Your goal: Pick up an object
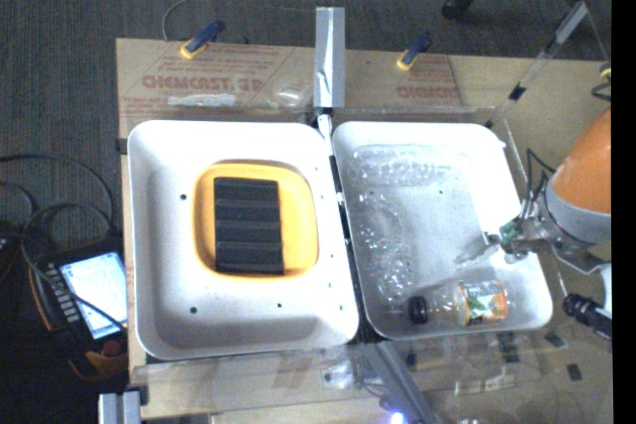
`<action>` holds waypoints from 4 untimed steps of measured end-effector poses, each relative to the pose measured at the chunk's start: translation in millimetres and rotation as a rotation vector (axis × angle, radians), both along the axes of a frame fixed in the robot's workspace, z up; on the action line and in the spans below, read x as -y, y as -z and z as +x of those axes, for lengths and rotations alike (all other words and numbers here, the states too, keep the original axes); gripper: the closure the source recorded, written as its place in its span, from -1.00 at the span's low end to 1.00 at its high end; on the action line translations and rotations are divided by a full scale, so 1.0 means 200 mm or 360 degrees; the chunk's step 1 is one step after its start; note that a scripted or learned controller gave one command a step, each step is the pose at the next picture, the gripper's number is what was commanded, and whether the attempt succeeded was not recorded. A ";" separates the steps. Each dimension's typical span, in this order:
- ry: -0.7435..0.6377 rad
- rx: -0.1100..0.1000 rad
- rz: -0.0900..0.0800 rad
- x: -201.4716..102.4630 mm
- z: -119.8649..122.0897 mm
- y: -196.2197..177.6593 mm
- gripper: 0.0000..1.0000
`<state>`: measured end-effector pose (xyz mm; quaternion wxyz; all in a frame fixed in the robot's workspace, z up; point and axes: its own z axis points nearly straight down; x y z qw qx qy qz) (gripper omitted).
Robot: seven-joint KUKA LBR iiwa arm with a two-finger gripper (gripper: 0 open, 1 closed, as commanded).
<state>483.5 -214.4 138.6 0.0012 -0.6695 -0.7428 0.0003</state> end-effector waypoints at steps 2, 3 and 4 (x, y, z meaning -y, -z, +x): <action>-0.0148 0.0001 -0.0003 -0.09 0.00 -0.15 -1.00; -0.0246 0.0000 -0.0002 0.00 0.00 -0.02 -1.00; -0.0307 0.0005 -0.0003 -0.23 0.01 -0.51 -1.00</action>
